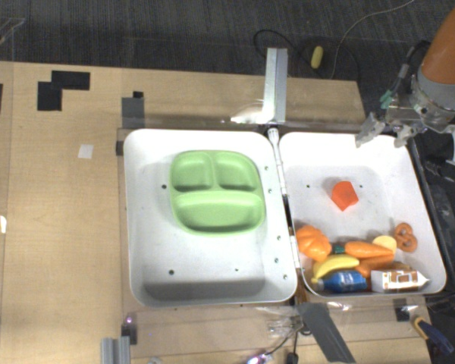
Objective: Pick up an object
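**Mia:** Bins first! Two white ones sit side by side on the bench. The left bin (144, 279) has a green plate (214, 189) in it, with three parts to hold food.

**Ben:** And the right bin (421, 203)?

**Mia:** It holds the toys. An orange block (345, 195) sits alone near the middle. The rest are piled along the near wall: an orange pepper (312, 241), a yellow banana (334, 265), a carrot (368, 249), a blue thing (344, 281), a white carton (398, 280) and a brown pretzel (406, 237) by the right wall.

**Ben:** Are they touching?

**Mia:** The banana lies on the blue thing, and the carrot lies just beside the banana. The carton rests in the near right corner.

**Ben:** Where is the arm?

**Mia:** It comes in from the right, with its orange band (449, 48) at the top corner. The gripper (383, 130) hangs over the far right corner of the toy bin.

**Ben:** Is it holding a toy?

**Mia:** No. Its two fingers are spread apart, with nothing between them. One fingertip (365, 133) sits over the far rim of the bin.

**Ben:** Is it near the block?

**Mia:** The block is well apart from it, closer to the middle. The pile is farther still.
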Controlling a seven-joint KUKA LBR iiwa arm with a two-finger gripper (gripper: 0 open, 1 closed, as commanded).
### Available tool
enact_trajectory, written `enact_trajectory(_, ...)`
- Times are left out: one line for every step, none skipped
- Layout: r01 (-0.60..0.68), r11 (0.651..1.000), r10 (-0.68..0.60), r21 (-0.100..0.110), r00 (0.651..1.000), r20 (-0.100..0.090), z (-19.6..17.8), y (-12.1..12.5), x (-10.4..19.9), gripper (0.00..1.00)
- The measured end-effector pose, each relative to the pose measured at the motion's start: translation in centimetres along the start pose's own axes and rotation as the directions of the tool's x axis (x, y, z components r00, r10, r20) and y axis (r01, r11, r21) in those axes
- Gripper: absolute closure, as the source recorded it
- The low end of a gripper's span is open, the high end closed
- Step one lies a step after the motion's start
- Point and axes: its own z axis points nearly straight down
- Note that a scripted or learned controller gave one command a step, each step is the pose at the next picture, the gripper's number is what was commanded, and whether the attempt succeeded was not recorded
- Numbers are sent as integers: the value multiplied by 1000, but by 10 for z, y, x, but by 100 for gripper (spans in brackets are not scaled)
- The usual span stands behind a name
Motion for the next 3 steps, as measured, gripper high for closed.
enact_trajectory(60,998,-60,-1,998,0,106,-56,16,0)
enact_trajectory(98,995,-98,-7,995,1,111,-95,12,0)
enact_trajectory(62,998,-62,-11,998,3,111,-107,17,0)
